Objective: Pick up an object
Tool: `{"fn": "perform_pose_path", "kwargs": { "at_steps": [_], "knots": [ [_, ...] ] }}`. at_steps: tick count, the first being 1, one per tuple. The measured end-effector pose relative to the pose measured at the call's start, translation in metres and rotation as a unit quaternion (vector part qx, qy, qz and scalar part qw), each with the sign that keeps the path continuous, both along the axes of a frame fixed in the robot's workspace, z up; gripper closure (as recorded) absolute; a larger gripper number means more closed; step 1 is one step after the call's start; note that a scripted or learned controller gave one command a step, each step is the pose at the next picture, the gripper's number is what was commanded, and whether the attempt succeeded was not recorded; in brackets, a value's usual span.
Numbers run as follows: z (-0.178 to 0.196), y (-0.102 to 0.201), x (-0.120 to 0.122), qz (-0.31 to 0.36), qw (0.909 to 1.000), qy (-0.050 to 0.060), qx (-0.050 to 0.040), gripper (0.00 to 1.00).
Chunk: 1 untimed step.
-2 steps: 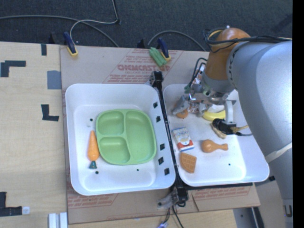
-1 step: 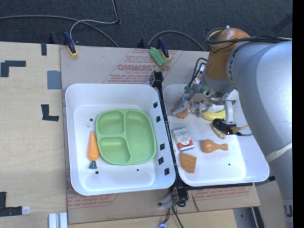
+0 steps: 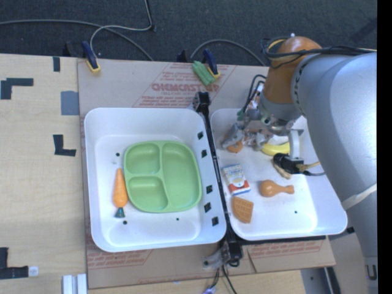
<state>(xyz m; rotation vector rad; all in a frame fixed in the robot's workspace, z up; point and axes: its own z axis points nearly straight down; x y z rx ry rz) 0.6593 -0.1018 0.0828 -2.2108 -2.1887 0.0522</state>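
My gripper [image 3: 239,137] is low in the far left part of the right bin [image 3: 306,216]. A small orange-brown thing [image 3: 233,146] lies right at its tip, partly hidden by it. A yellow banana [image 3: 275,147] lies just right of the gripper, half covered by the wrist. Nearer the front are a white and red carton [image 3: 235,177], a tan drumstick [image 3: 275,189] and a waffle-like square [image 3: 242,209].
The left bin [image 3: 101,133] holds a green divided plate [image 3: 163,176] with an orange carrot [image 3: 119,189] beside it on the left. The bins' shared wall [image 3: 211,164] runs close to the gripper's left. The arm covers the right bin's far right.
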Motion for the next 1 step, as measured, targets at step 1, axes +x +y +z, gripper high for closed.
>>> {"fn": "perform_pose_path", "kwargs": {
  "at_steps": [1],
  "knots": [
    [0.0001, -0.0014, -0.0030, 0.002, 1.0000, -0.005, 0.0019, 0.00]
  ]
}}
